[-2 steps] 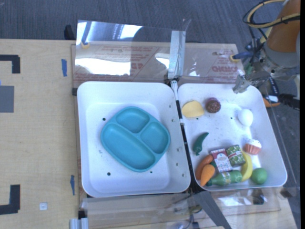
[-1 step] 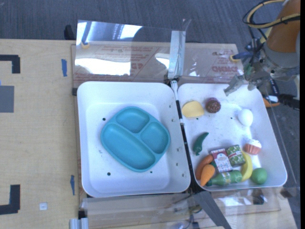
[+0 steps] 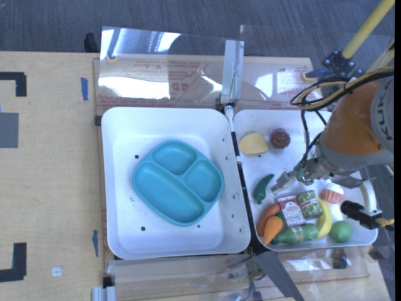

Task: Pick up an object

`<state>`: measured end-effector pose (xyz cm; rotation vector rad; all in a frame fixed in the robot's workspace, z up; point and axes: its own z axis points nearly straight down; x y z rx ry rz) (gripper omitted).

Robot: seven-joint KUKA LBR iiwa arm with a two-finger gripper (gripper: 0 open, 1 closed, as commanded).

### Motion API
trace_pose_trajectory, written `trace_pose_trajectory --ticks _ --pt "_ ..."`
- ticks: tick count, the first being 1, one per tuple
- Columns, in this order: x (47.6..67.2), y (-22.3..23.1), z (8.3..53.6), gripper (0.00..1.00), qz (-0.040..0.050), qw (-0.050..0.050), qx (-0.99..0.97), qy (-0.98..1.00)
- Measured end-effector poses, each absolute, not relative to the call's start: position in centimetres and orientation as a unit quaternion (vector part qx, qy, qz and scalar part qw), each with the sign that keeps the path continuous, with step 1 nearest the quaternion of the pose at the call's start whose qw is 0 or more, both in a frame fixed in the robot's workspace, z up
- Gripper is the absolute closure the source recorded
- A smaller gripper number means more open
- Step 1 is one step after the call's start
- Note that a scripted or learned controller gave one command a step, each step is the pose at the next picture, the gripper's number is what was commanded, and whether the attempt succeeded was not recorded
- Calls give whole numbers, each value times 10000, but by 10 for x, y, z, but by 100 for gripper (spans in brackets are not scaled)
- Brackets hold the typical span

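Green pepper (image 3: 262, 187): lies in right bin (image 3: 250, 162), just beside the claw (image 3: 285, 180). Claw grip state: cannot tell. Risk: crowded toys nearby; a skewed descent may nudge the pepper aside.

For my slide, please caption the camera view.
Claw above toy foods in the right bin; blue plate in the left.

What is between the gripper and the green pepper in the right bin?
Nothing visible. The gripper hangs just right of the green pepper, with bare bin floor between them. The red carton and carrot lie lower, off that line.
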<state>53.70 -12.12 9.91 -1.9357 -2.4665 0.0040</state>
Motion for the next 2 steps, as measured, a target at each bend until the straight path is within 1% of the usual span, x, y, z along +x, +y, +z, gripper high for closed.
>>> trace_pose_trajectory --ticks 1,2 --pt "480 -182 87 0 0 -27 -6243 -7812" --pt "483 -181 99 100 -24 -70 -6241 -7813"
